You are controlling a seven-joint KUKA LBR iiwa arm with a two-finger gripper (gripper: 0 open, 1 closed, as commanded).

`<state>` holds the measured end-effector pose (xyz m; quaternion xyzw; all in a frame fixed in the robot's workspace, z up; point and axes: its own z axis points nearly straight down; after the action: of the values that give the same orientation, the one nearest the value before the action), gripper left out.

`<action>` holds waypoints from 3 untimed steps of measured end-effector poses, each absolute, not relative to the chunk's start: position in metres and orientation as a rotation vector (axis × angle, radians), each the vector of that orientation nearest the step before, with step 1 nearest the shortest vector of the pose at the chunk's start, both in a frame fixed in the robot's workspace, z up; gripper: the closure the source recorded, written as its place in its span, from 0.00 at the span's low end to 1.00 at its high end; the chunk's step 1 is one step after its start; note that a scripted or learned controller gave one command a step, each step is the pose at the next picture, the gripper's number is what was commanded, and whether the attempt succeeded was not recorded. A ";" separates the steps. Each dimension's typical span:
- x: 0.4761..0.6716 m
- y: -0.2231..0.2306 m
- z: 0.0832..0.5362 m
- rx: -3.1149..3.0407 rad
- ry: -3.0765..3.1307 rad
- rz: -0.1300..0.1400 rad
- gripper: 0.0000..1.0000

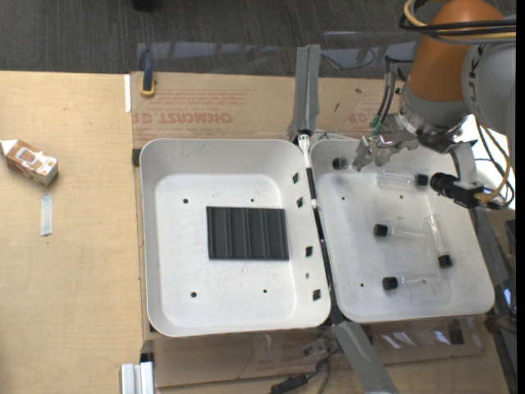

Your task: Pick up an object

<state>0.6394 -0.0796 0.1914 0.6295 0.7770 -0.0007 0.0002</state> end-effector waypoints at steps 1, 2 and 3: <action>0.659 -0.012 0.213 2.036 2.391 -0.003 1.00; 0.659 -0.002 0.228 2.040 2.387 -0.005 1.00; 0.659 0.014 0.242 2.032 2.392 -0.003 1.00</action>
<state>0.6593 0.0138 0.2422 0.6474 0.7622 -0.0009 0.0016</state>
